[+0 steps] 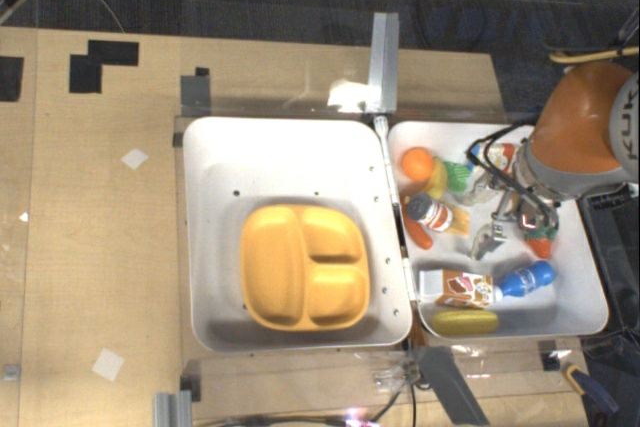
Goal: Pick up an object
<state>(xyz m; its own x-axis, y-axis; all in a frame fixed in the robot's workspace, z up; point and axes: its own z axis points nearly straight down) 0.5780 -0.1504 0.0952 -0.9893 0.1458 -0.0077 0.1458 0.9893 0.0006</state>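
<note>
**Orange-banded arm hovers over a cluttered bin, nothing grasped yet**

Grey with an orange band, the arm [585, 130] reaches in from the right over the right bin [590, 315]. Its gripper [492, 240] hangs low near the middle of that bin, metal fingers pointing down. Whether they are spread or pressed together cannot be told from this slanted view, and no object is seen between them.

The right bin holds the candidates. An orange ball [417, 163] lies at the far left, with a green toy [455, 177] just beside it. A small grey can [424, 211] sits nearer, by the dividing wall. A blue bottle [526, 279] lies near and right of the gripper. A printed packet [462, 289] lies left of the bottle, and a yellow-green piece [464, 321] rests against the near wall. A red item [541, 245] peeks out just right of the fingers.

The left bin [210, 215] carries a yellow divided tray [305, 265].

The step appears to be the approach. Next, the gripper likely needs to settle on one object, lower around it, close and lift; crowding could spoil the grip.
</note>
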